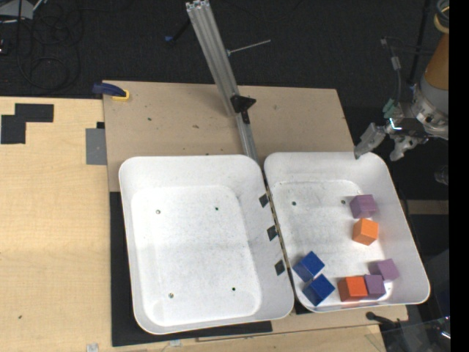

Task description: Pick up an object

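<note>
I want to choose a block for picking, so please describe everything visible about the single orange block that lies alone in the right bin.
The orange block is a small cube, matte, perhaps foam or painted wood. It rests on the floor of the right bin, near the far-right side, slightly rotated against the bin walls. A purple block lies just behind it, very close; whether they touch is unclear. The gripper is outside the bin's far-right corner, away from it.

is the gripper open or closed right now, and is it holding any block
Open and holding nothing. The gripper sits above the right bin's far right corner, its fingers spread with only air between them; the blocks all lie in the bin.
</note>
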### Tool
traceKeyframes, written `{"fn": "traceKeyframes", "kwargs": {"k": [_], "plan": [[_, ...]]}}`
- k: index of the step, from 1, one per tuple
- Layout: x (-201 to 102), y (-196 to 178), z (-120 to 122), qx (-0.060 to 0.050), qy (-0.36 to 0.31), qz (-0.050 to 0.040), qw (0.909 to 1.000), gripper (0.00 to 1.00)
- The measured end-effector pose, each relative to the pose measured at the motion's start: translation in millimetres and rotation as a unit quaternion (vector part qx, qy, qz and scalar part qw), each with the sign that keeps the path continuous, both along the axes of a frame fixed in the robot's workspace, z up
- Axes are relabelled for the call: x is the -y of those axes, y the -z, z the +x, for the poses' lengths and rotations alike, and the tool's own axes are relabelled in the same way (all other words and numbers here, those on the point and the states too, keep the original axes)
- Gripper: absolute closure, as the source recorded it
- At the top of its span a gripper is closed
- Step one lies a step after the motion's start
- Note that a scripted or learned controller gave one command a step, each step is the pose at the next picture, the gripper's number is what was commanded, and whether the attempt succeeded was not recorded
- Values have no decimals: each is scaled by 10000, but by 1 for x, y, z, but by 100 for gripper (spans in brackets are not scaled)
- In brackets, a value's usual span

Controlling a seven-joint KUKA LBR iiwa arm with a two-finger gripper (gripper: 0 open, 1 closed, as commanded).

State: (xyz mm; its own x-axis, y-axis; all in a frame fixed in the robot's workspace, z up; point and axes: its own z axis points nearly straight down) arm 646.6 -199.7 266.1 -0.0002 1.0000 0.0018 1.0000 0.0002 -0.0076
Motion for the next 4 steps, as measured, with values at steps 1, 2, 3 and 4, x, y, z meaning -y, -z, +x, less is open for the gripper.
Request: {"fn": "traceKeyframes", "kwargs": {"k": [1, 2, 3, 4], "plan": [[0, -3, 1, 21, -22, -8, 10000, 0], [3, 58, -7, -4, 0, -2, 10000, 0], [8, 105, -3, 1, 3, -3, 10000, 0], [5, 170, -7, -5, 9, 2, 10000, 0]]}}
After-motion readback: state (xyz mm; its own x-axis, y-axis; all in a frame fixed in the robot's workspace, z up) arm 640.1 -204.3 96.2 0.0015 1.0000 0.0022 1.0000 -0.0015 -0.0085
